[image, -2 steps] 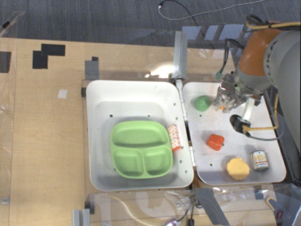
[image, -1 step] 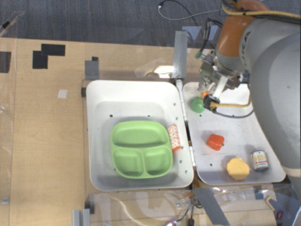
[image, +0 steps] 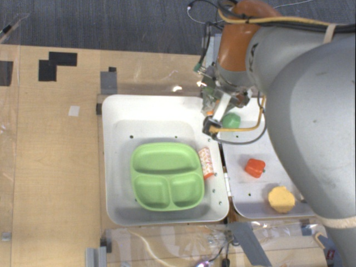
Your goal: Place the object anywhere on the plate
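Yellow lump (image: 281, 199) sat at the right bin's (image: 245, 196) near edge, a red piece (image: 255, 168) just behind. Probably the task's thing, a green object (image: 231, 120) lay toward that bin's far left corner, just beside the pincer (image: 214, 109), whose spread or closure I could not tell. So near the wall, a grasp might clip it and never reach the green plate (image: 166, 176). The arm (image: 311, 110) slanted down from the right over the wall between the 2 bins.

Robotics lab, test-cell setup. Plywood bench (image: 50, 166) with black marker patches (image: 57, 64). Paired white bins (image: 111, 149) pinned by grey metal brackets (image: 108, 82). Industrial KUKA arm (image: 311, 110) overhead. Grey carpet (image: 111, 10) beyond.
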You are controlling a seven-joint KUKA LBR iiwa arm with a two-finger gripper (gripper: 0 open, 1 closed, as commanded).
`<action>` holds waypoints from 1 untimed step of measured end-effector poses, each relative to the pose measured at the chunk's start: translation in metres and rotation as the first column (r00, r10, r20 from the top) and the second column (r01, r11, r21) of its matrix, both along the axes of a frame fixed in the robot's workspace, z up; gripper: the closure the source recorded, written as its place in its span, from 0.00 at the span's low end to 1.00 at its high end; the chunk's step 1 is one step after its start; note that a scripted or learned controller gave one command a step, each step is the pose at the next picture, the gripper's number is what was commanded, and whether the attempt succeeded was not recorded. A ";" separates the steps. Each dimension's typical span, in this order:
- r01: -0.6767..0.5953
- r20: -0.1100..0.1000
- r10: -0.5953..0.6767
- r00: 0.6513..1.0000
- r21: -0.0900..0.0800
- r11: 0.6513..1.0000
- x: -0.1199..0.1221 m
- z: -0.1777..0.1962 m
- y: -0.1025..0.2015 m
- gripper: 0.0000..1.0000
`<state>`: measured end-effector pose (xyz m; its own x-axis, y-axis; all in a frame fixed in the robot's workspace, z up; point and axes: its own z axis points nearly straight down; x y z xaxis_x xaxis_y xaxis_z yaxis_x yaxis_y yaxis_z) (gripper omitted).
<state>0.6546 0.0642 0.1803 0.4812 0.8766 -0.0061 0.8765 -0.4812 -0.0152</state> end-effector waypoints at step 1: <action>-0.001 0.017 0.001 1.000 -0.001 1.000 0.004 0.004 0.000 0.00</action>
